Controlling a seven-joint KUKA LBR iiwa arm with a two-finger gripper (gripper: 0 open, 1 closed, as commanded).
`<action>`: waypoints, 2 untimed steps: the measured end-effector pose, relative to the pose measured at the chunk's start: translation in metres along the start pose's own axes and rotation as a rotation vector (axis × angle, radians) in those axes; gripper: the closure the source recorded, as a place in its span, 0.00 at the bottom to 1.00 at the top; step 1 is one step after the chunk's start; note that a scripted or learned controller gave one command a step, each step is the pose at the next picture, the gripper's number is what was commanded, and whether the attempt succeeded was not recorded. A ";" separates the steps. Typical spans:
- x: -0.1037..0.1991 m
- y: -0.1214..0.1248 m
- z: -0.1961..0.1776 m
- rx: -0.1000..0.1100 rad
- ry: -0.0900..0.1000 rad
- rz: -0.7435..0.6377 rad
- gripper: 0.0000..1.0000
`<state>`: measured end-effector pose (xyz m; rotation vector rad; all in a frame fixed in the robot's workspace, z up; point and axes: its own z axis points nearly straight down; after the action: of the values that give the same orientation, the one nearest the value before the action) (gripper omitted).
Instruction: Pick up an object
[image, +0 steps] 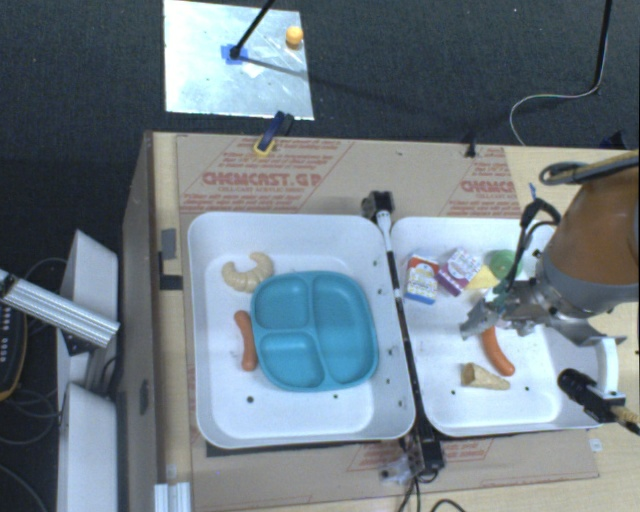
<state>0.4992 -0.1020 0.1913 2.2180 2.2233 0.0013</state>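
Camera view: two-finger gripper (487, 322) hangs low in right white bin (440, 405), finger state unreadable, nothing visibly held. Orange sausage-shaped toy (498, 353) just beside; risk: fingers nudge it away.

plate (315, 330) in left bin (290, 232)

Grey arm (590, 285), orange band (600, 215)

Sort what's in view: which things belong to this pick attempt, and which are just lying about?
Job in hand: two-finger gripper; orange sausage-shaped toy right under it, right bin.

Lying about: blue sectioned plastic plate, beige croissant toy, second orange sausage toy, tan wedge, small printed cartons.
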 end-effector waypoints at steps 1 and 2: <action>-0.054 0.027 0.107 -0.001 -0.001 0.002 0.00; -0.054 0.027 0.096 -0.003 0.000 0.000 1.00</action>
<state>0.5269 -0.1560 0.0949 2.2170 2.2213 0.0039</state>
